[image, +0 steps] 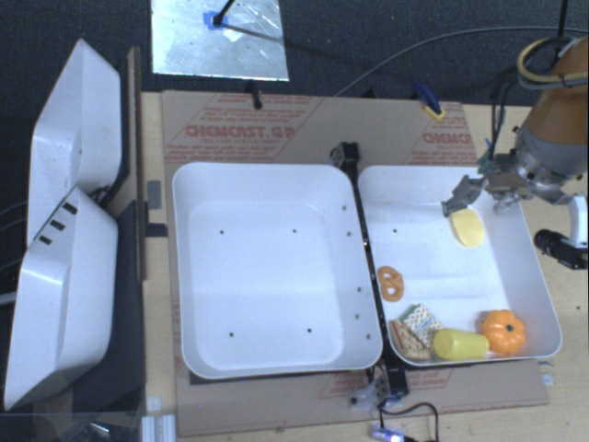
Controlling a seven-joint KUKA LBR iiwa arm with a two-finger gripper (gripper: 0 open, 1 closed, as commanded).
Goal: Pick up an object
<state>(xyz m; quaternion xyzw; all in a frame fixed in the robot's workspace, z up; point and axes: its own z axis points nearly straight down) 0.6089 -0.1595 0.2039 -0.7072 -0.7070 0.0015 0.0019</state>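
Nearest me, along the right bin's (543, 274) front wall, I see an orange pumpkin (502, 331), a yellow lemon-shaped piece (459, 343) and a patterned cracker packet (416, 327) bunched together, with a pretzel (390, 283) a little further in. Beyond them lies a pale yellow oval piece (467, 227), just beneath and beside the jaws (481, 194), which I read as spread, one finger (459, 195) slanting toward it without pinching it. The left bin (267, 178) sits alongside on the worktop (276, 127).

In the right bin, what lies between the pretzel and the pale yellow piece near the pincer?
Nothing: the camera view shows bare white bin floor between the pretzel and the pale yellow piece.
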